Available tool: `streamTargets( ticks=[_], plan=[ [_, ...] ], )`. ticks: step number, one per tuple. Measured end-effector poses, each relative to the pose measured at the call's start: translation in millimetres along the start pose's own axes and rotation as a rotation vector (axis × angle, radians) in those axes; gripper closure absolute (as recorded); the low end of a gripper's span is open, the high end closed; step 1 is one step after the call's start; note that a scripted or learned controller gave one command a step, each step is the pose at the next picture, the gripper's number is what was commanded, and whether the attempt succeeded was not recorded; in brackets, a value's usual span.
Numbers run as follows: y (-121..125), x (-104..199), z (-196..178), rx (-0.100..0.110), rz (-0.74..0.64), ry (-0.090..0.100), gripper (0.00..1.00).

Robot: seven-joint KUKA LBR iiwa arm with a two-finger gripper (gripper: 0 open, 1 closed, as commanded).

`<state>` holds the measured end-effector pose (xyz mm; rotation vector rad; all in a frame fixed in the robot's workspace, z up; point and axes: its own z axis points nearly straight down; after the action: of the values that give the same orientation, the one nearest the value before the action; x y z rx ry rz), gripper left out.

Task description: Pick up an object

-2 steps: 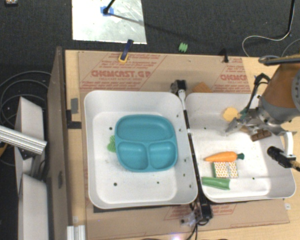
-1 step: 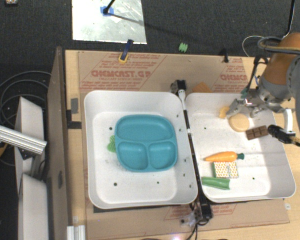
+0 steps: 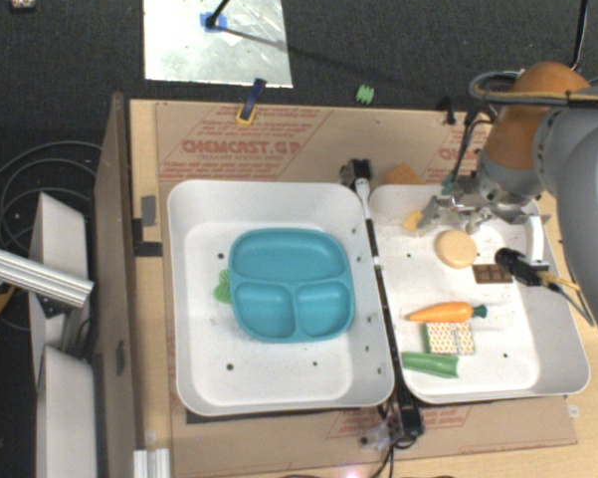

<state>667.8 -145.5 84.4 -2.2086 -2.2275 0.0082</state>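
My gripper [image 3: 465, 212] hangs over the back of the right bin [image 3: 557, 366], below the arm's orange band [image 3: 537, 93]. Just in front of it lies a round tan bun [image 3: 456, 249]; I cannot tell whether the two touch. A small yellow piece [image 3: 412, 221] lies to the gripper's left. A brown chocolate bar [image 3: 493, 274] sits right of the bun. Nearer the front are an orange carrot [image 3: 441, 313], a checkered cracker [image 3: 450, 339] and a green pod [image 3: 430, 363].
The left bin [image 3: 199, 366] bears a blue divided plate [image 3: 291, 283], with a green item [image 3: 222, 287] poking out from under its left edge. A ridge [image 3: 375, 267] separates the two bins. Cardboard [image 3: 239, 142] lies behind them.
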Motion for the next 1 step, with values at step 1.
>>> streamTargets(
  ticks=[1],
  plan=[
    [-25.3, 7.5, 0.1, -0.007, 0.008, 0.000, 0.00]
  ],
)
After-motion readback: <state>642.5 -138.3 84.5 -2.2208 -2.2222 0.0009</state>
